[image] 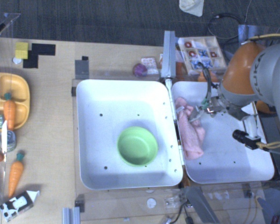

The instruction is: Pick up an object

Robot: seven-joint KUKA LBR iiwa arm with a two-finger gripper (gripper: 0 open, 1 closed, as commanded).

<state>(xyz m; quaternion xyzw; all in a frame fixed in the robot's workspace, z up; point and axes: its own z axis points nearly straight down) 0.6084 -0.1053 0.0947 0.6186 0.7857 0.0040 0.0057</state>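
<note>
A crumpled pink cloth [190, 135] lies in the right bin [233, 167], along its left wall. A green bowl [138, 146] sits upright in the lower middle of the left bin [107, 101]. My gripper [199, 114] reaches in from the right and is low over the upper part of the pink cloth, at or very near its surface. The arm's grey body and orange band [240, 76] cover the right bin's back right corner. Whether the cloth is gripped is hidden by the wrist.
A yellow divided tray [9, 85] with a toy carrot [9, 113] sits at the far left, with another carrot [15, 171] and a cow-patterned box [18, 203] below it. A purple object [139, 69] and a picture box [199, 54] lie behind the bins.
</note>
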